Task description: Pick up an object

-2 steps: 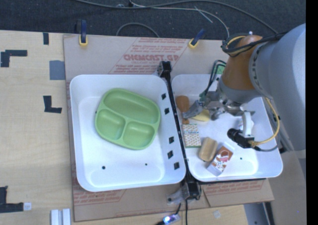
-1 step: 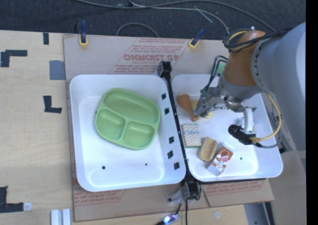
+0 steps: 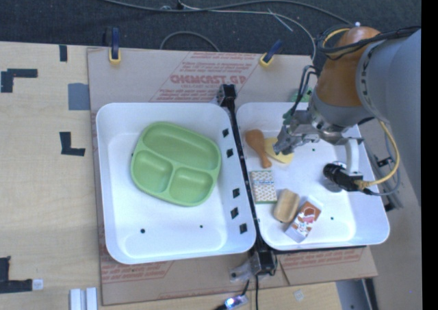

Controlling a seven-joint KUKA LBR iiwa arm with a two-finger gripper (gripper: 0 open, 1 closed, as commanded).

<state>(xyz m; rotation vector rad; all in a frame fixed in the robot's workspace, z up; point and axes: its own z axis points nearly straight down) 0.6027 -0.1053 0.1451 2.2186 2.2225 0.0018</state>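
The claw is low over the right bin, near its back-left part, right at a small yellow piece that lies against a tan wooden spoon. Whether its fingers are open or closed cannot be told from here — the wrist hides them — so no grasp can be claimed. The likeliest target is the yellow piece. To do this well, the claw should straddle that piece alone, clear of the spoon touching it, and close only once fully down. Nearer the front of the bin lie a patterned square, a tan block and a small red-and-white pack — apart from the target. The left bin holds a green tray.
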